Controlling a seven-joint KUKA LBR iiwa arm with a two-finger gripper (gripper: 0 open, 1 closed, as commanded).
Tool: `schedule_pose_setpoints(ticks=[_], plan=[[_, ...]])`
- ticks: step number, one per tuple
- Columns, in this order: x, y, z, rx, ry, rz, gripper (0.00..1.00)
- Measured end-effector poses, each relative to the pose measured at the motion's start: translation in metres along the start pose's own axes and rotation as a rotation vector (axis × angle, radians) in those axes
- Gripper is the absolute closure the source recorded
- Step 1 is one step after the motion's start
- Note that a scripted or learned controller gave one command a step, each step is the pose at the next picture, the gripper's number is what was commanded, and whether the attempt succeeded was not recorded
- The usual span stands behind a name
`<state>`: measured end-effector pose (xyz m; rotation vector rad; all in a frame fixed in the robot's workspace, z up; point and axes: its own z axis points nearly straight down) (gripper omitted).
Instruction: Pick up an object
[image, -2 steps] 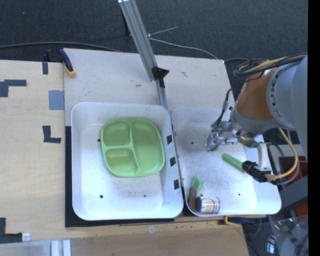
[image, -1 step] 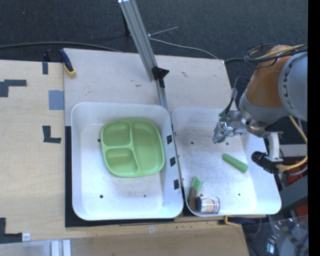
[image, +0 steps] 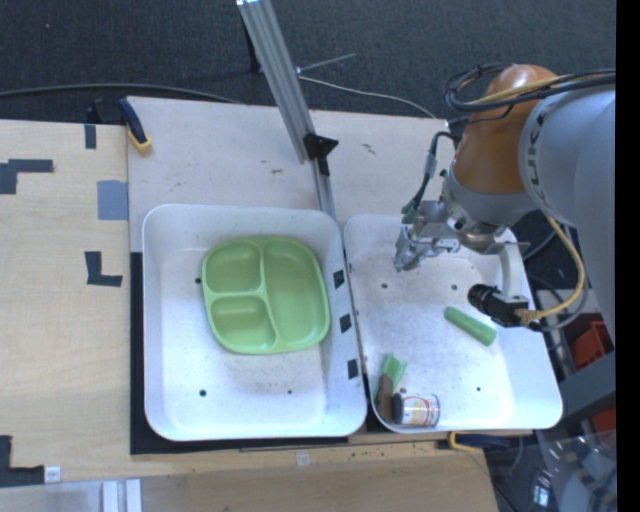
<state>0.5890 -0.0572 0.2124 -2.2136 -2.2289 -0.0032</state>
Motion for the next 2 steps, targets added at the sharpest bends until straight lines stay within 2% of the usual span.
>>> schedule_pose_setpoints(ticks=[2], plan=[[0.112,0.033,-0.020,0.001,0.001,-0.001,1.00]])
